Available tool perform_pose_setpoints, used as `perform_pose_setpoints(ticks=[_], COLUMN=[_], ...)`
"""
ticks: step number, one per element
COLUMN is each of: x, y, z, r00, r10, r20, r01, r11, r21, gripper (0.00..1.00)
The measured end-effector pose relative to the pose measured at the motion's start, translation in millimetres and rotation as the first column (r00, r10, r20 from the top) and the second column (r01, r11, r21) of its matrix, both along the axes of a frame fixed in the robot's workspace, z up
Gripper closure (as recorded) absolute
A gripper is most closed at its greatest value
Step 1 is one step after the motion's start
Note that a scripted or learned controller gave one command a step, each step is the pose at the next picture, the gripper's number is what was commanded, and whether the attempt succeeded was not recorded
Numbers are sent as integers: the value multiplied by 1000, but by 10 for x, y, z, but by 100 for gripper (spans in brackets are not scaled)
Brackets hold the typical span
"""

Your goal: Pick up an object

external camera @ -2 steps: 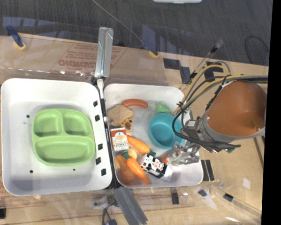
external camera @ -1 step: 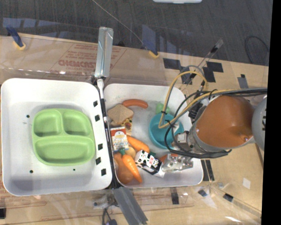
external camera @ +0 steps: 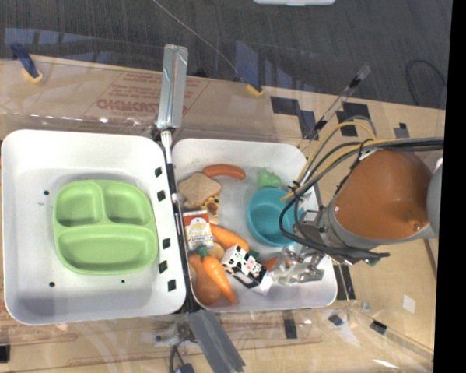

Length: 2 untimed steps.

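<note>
The left bin (external camera: 29,210) carries a green divided plate (external camera: 105,226) and nothing else. In the right bin (external camera: 242,153) the toys are crowded toward the left wall and the near side: a slice of toy bread (external camera: 199,190), a toy sausage (external camera: 224,172) behind it, a small printed carton (external camera: 199,231), two toy carrots (external camera: 212,278) and a black-and-white cow-patterned box (external camera: 244,267). Further right sit a teal bowl (external camera: 266,216) and a small green piece (external camera: 268,178) behind it.

The gripper (external camera: 299,267) is low in the bin's near right corner, just beside the cow-patterned box and the bowl's near rim. Whether the jaws are spread or closed cannot be told, and nothing is visibly between them. So the pick looks not yet done: no toy is lifted, all lie on the bin floor.

The nearest candidates are the cow-patterned box and a small reddish piece (external camera: 271,262) beside it. The bowl and the bin wall hem in the wrist, and the cables (external camera: 328,152) trail above the tabletop (external camera: 381,330).
</note>
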<state>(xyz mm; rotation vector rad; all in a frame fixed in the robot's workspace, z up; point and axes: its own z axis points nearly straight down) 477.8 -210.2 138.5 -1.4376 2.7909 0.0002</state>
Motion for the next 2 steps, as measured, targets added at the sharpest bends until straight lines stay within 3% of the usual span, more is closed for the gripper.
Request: perform_pose_setpoints(ticks=[1,2], x=[266,246], y=[905,136], z=[396,-36], r00=[990,984], r10=[-140,-177], r20=[3,-3], r01=[140,177], r11=[990,984], r21=[1,-1], gripper=[100,100])
